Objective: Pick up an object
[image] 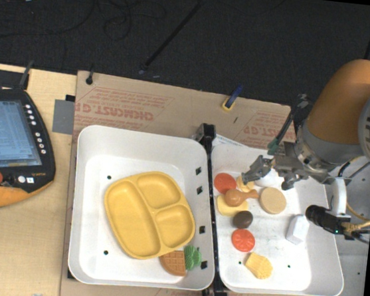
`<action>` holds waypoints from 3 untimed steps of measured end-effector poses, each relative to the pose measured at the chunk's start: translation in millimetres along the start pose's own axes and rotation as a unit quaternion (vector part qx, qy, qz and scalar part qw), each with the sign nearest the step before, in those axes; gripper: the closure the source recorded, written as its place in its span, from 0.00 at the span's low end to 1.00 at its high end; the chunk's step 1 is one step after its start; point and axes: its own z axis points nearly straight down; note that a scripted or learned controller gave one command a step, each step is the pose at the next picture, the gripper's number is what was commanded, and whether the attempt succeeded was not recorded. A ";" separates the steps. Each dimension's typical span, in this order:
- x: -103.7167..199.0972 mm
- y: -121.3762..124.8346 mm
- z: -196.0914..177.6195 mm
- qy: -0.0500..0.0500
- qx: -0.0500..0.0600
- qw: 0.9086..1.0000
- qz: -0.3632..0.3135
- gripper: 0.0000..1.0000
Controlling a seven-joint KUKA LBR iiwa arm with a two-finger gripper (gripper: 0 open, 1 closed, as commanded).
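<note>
Over the right bin point(329, 279) my gripper point(270, 172) hangs with fingers apart, holding nothing, above the drumstick toy point(238, 197). Crowded neighbours, the red tomato point(225, 182) and tan disc point(273, 201), could deflect my grasp.

Both white bins point(96, 166) look like smooth, slightly glossy plastic. The yellow divided tray point(147, 213) at 9 o'clock of the divider is matt plastic. Toy foods in the right bin point(317, 274) look like smooth plastic. Beneath lies matt brown cardboard point(150, 103), printed in red. The arm's orange band point(352, 97) appears satin-smooth.
</note>
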 end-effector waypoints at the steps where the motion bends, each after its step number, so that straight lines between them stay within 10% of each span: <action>1: -0.2 2.4 -7.4 -0.001 -0.007 1.000 -0.001 0.00; 3: 6.0 11.6 107.3 0.000 -0.004 1.000 -0.001 0.00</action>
